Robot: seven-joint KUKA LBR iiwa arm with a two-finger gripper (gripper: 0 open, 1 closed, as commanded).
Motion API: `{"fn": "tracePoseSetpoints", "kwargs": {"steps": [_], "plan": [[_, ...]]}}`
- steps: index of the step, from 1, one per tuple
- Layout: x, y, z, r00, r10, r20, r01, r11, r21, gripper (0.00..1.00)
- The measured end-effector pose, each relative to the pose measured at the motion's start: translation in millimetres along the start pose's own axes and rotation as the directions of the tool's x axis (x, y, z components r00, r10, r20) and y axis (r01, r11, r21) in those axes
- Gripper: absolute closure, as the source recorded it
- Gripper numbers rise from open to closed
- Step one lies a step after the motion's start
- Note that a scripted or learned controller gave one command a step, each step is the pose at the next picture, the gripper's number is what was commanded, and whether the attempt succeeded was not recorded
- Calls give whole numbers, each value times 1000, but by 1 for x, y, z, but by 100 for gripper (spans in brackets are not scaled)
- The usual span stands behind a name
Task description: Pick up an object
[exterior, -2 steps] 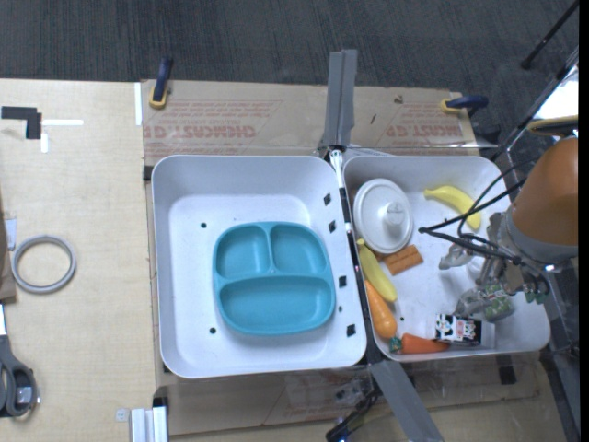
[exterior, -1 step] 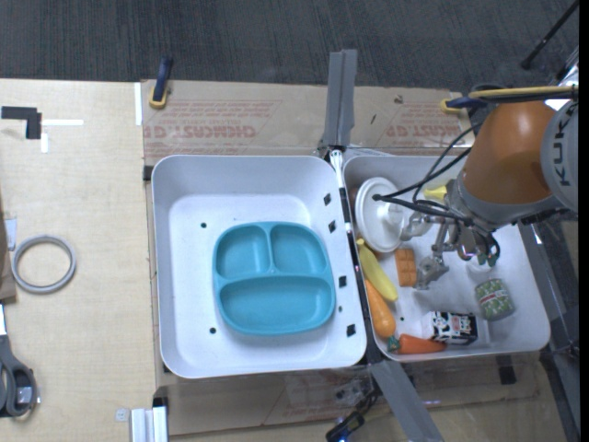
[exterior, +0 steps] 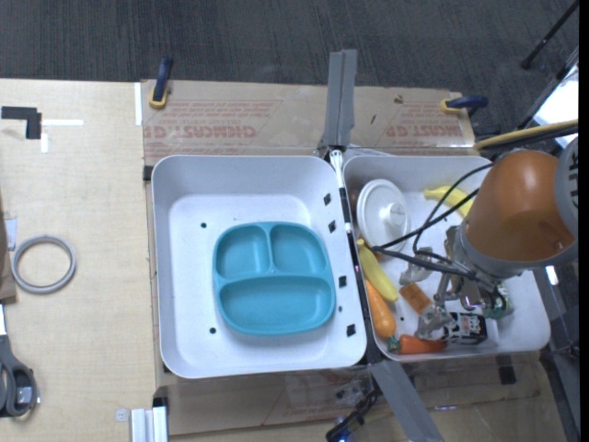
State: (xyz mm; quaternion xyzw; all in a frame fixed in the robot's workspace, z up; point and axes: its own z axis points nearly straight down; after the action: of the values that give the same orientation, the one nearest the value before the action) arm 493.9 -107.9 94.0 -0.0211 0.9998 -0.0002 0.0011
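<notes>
The right bin (exterior: 515, 334) holds several small objects. A white round lid (exterior: 383, 212) lies at its back left, with a yellow banana (exterior: 377, 270) just in front of it. An orange carrot-like piece (exterior: 380, 312) lies along the left wall, and a red-orange piece (exterior: 416, 344) rests near the front wall. A small orange block (exterior: 414, 296) sits in the middle. Another yellow item (exterior: 448, 194) shows at the back. My gripper (exterior: 440, 316) reaches down into the bin's front middle, just right of the orange block, over a black and white item (exterior: 465, 327).
The left bin (exterior: 175, 274) holds a teal divided plate (exterior: 273, 277). A roll of tape (exterior: 41, 263) and scissors (exterior: 14, 387) lie on the bench at far left. Black cables (exterior: 433, 233) loop from the arm over the right bin. The orange band (exterior: 517, 205) overhangs the bin's right side.
</notes>
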Motion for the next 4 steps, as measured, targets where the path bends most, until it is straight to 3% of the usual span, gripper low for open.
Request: {"fn": "tracePoseSetpoints", "kwargs": {"steps": [1, 2, 3, 4], "plan": [[-121, -22, 0, 997, -81, 6, 81, 997, 2, 0], [-44, 0, 2, 996, 88, -1, -88, 996, -1, 0], [-63, -3, 3, 983, 185, -4, -185, 983, 1, 0], [-65, -2, -7, 983, 182, 1, -182, 983, 1, 100]]}}
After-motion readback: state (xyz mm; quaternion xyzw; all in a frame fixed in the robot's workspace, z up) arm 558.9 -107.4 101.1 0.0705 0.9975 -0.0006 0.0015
